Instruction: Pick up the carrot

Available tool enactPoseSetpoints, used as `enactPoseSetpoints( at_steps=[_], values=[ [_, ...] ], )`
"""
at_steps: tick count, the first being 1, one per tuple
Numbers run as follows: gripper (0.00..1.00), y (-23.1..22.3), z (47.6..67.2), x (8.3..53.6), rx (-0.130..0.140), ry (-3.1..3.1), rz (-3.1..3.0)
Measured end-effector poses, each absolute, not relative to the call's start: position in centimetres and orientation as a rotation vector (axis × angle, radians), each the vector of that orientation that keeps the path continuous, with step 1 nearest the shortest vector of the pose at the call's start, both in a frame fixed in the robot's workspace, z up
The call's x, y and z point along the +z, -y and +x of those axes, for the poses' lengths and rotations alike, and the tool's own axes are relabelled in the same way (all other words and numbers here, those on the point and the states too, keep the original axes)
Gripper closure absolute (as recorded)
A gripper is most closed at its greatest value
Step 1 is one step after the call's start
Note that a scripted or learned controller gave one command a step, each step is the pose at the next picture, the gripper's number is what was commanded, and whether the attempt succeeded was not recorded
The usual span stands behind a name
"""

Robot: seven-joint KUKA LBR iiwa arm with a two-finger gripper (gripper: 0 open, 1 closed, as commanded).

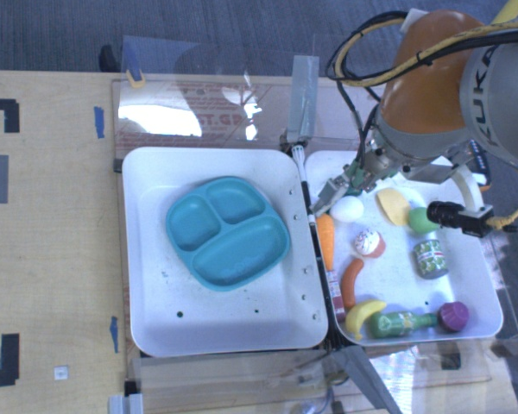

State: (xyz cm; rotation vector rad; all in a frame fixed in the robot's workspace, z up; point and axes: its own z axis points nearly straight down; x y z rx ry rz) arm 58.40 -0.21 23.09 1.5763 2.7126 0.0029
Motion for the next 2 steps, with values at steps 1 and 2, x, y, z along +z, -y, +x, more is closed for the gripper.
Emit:
enactPoseSetpoints(
  at_steps=[1, 2],
  values=[
    [0.0, -0.9, 59.7, 18.3, 0.001, -3.013, 0.898],
    [0.0, 3.5, 64.8, 18.5, 0.002, -3.119, 0.317]
  ],
)
